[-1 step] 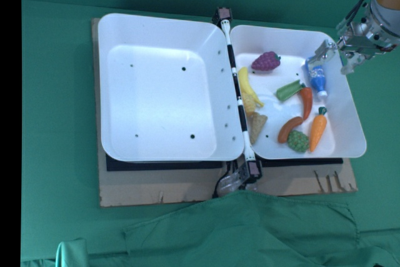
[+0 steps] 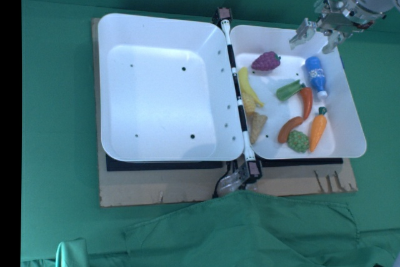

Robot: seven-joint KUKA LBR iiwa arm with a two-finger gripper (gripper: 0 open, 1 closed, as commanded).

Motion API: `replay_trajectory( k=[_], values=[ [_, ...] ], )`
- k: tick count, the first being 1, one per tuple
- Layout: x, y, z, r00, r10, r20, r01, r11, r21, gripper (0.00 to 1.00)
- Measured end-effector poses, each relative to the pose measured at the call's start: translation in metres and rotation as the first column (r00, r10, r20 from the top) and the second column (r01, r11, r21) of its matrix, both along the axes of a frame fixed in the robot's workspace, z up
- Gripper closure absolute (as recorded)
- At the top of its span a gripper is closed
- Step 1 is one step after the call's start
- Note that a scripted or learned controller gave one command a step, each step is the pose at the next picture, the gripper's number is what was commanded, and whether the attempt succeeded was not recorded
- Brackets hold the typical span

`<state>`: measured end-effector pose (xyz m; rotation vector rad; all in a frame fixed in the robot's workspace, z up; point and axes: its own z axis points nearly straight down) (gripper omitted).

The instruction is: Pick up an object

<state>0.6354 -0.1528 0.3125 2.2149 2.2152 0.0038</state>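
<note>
While arm enters at upper right of frame, cut off by edge, end effector [image 2: 317,35] hangs above right bin [image 2: 350,134] top rim, fingers spread, gripping nothing. Blue bottle [image 2: 316,75] lies just below; purple grapes [image 2: 266,61], carrot [image 2: 318,127] nearby. Left bin [image 2: 125,28] at centre left.

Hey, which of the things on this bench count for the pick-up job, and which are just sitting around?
For the job: pincer, open above the right bin; purple grapes, blue bottle, banana, green pepper, red chilli, carrot, sausage, broccoli, cone.

Lying about: left bin, cardboard sheet, green cloth.
</note>
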Motion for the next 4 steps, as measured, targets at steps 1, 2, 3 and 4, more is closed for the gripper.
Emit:
replay_trajectory(
  k=[1, 2, 3, 4],
  values=[
    [0.068, -0.017, 0.011, 1.000, -0.002, 0.003, 0.002, 1.000, -0.002, 0.00],
    [0.065, -0.035, 0.079, 1.000, -0.004, 0.004, 0.004, 1.000, 0.000, 0.00],
    [0.001, -0.035, 0.007, 1.000, -0.007, -0.013, 0.007, 1.000, 0.004, 0.00],
    [0.065, -0.034, 0.027, 1.000, -0.001, 0.003, 0.001, 1.000, -0.001, 0.00]
  ],
)
